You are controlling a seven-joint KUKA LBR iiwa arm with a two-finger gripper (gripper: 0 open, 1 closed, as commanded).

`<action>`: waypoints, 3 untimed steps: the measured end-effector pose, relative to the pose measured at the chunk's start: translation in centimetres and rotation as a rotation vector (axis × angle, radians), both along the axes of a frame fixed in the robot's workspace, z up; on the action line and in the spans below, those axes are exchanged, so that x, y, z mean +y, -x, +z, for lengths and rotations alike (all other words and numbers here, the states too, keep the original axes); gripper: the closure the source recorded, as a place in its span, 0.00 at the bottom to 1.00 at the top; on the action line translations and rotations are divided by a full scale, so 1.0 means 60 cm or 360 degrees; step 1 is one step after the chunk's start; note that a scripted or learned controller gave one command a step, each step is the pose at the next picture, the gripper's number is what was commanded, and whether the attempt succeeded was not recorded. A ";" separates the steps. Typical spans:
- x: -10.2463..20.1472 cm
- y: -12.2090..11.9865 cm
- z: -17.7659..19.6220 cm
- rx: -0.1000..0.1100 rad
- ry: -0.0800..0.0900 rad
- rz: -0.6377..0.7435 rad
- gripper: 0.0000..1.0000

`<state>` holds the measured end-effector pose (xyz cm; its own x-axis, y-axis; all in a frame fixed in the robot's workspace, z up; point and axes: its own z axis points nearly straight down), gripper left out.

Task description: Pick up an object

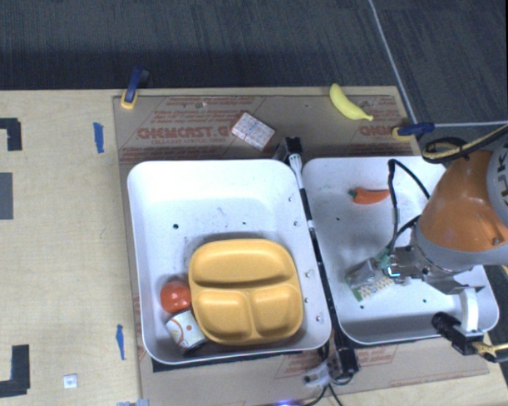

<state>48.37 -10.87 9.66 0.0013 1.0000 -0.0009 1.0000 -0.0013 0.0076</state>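
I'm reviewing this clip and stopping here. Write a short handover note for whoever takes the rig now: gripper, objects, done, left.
Gripper: low in the right bin, finger state unreadable; nothing seen held.
Right bin: orange carrot-like piece near the far wall.
Left bin: yellow divided tray, red ball and small white-and-orange toy beside it.
Outside the bins: banana, small patterned box.
Done: no pick confirmed. Left: grasp and lift an object.

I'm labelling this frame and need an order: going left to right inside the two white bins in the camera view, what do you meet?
Red ball → yellow compartment tray in the left bin → tool low in the right bin, with the orange carrot above it at about the same place across.
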 end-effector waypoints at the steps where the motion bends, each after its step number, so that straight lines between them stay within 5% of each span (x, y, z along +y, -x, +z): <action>1: 0.024 0.002 -0.013 -0.0004 0.0003 -0.0002 0.00; 2: 0.026 -0.003 0.007 -0.0018 0.0002 -0.0001 1.00; 3: 0.027 -0.001 0.004 -0.0012 0.0000 0.0000 0.00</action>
